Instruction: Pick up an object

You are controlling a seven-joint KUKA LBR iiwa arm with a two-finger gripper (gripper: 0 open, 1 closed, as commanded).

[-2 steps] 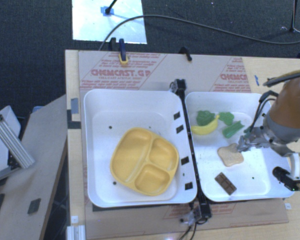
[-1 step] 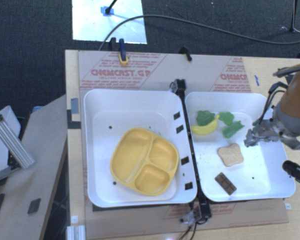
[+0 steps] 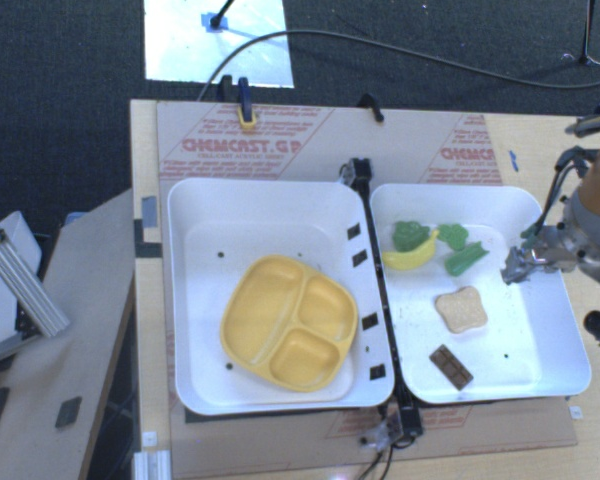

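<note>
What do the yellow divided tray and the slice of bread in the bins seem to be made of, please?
Yellow divided tray: probably moulded plastic, smooth with a soft sheen and rounded compartment walls.
Slice of bread: likely a plastic or foam toy, matte tan; too small to be sure.

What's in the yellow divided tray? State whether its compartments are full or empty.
Empty. The yellow divided tray lies flat in the left bin, and all three of its compartments show bare yellow plastic.

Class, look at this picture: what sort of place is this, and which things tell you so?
Probably a robotics lab test bench, not a kitchen. A robot arm's gripper reaches over two white bins, the food, such as the banana, looks like plastic toys, and cables trail across the dark carpet.
</note>
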